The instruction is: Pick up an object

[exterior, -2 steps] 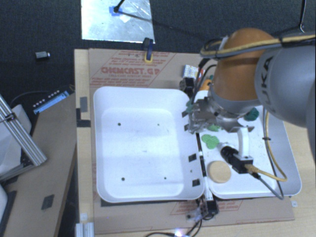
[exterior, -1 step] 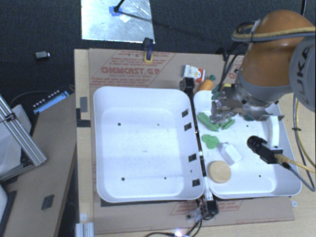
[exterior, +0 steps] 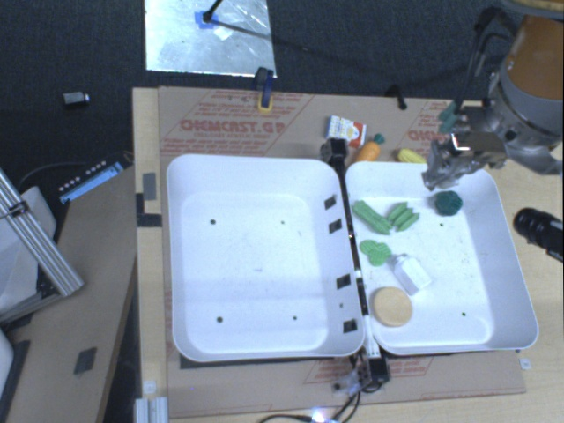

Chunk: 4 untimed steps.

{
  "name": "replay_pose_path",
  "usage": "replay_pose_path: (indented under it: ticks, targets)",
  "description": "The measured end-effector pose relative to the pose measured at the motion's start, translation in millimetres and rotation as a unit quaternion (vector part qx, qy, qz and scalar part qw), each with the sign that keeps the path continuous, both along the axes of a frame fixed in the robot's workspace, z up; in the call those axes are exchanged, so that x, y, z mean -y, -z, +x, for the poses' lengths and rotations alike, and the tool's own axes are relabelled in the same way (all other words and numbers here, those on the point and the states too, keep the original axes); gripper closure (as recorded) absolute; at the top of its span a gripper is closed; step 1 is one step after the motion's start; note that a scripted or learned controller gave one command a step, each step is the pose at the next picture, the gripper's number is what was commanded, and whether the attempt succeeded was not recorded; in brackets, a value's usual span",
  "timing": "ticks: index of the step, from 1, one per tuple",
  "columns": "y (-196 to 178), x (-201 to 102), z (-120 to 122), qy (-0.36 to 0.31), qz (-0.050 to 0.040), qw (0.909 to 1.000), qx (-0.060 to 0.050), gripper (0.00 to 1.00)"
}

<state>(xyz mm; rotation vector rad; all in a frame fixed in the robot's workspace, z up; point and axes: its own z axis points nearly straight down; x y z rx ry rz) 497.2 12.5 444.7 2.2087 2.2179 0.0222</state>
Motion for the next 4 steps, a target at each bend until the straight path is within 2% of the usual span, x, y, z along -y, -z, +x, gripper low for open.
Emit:
replay_pose_path:
  ticks: [1, 2, 3, 4]
  targets:
    - [-19, -17, 54, -0.001, -0.0013, 1.0000, -0.005, 1.00]
    - [-14, 86, 69, 0.006, -0.0026, 1.0000, -0.007, 1.00]
    - [4, 171, 75, 0.005, -0.0024, 1.0000, -0.008, 1.00]
    - [-23, 152, 119, -0.001, -0.0022, 1.0000, -0.005, 1.00]
